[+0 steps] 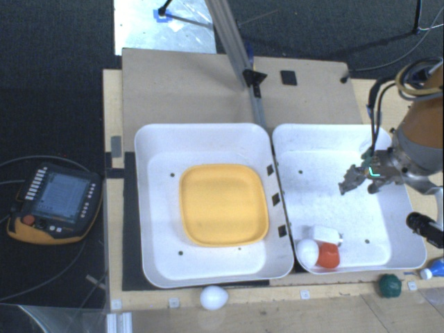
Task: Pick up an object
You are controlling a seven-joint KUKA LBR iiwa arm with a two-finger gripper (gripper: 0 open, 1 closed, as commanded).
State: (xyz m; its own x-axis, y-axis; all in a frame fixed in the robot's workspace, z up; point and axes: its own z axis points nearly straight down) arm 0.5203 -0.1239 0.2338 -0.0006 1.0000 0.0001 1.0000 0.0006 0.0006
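The gripper (pixel 355 179) is seen over the right bin (pixel 388 255), near its right wall, with the arm (pixel 420 134) coming in from the right. Whether the jaws are open or closed cannot be told, because they appear only as a small dark shape at this angle. Nothing is seen between them.

The objects of the right bin are gathered well below the jaws and a little to their left, in the bin's near left corner. An orange object (pixel 328 255) is found there, touching a white egg-shaped object (pixel 307 250) on its left. A white block (pixel 325 235) lies just behind these two, and it is the nearest of the three to the jaws. The bin floor directly under the jaws is bare and white.

Far to the left of the jaws, a yellow plate (pixel 223 204) is placed flat in the middle of the left bin (pixel 156 207).

Outside the bins, a white egg (pixel 214 297) rests on the bench (pixel 305 96) below the left bin. A green ball (pixel 389 285) is seen below the jaws, beyond the near edge of the right bin. A pendant (pixel 52 203) lies on the floor at the far left.
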